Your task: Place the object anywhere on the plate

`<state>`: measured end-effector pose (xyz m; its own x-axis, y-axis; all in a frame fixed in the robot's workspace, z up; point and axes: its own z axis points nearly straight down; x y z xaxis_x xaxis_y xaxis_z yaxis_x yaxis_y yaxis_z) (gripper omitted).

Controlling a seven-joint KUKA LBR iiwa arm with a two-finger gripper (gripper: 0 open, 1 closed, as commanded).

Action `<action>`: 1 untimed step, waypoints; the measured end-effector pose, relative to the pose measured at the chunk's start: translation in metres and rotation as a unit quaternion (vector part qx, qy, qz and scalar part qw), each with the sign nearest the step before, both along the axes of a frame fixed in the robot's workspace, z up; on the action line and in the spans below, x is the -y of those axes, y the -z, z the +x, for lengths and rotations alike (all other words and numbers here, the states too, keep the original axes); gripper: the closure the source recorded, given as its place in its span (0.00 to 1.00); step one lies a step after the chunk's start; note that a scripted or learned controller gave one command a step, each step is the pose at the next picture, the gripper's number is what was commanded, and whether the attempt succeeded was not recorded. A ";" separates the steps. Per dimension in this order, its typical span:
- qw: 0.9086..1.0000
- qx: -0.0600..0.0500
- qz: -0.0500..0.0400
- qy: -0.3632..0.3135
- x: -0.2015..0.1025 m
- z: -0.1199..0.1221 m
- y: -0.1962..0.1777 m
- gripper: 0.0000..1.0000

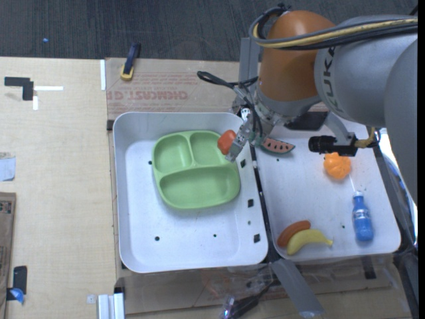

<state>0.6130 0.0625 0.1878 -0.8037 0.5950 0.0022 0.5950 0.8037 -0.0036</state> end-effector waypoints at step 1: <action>1.000 0.000 0.000 0.000 0.000 0.000 0.000 0.00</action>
